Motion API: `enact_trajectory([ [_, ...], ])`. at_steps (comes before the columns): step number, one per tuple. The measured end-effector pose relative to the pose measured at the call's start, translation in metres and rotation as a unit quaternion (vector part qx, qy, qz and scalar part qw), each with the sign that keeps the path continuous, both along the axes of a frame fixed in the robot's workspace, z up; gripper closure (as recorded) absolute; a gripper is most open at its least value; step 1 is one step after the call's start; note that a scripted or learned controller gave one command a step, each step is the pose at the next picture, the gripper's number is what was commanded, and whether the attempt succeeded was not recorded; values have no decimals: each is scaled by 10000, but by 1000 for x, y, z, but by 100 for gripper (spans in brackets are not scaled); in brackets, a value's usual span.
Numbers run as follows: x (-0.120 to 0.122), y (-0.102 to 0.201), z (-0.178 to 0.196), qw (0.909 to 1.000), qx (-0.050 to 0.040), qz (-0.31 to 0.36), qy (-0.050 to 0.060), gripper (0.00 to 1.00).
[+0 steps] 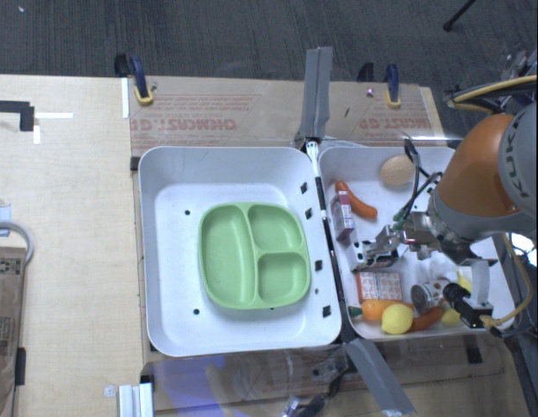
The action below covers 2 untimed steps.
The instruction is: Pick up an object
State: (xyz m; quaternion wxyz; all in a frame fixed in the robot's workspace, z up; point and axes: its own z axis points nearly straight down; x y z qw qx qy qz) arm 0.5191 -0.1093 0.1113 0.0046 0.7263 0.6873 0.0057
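- Over the right bin (366, 158), the gripper (383, 248) hung low among a crowd of small items; whether its fingers were apart or together could not be told from above, and nothing showed between them.
- Candidate objects all lay in that bin: a tan egg-shaped piece (395, 171) at the far side, an orange carrot (358, 200) beside a small dark red carton (343, 215), a flat printed card (378, 282) just below the gripper, and a smooth yellow lemon (396, 319) touching an orange piece (374, 309) at the near edge.
- Judged from this, a good pick would target one isolated, firm item, approach straight down, and close across its narrow axis.
- Rounded glossy toys like the lemon would likely slip; the flat card would offer little to pinch.
- Beside it, the left bin (164, 259) held a pale green divided plate (254, 254), matte plastic with three rounded compartments.
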Motion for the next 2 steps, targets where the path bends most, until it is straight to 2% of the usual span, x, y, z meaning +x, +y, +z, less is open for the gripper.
enact_trajectory([
  [1,11,7,-6,9979,-49,645,-30,0],
  [2,15,-1,9,9981,-117,591,-111,100],
])
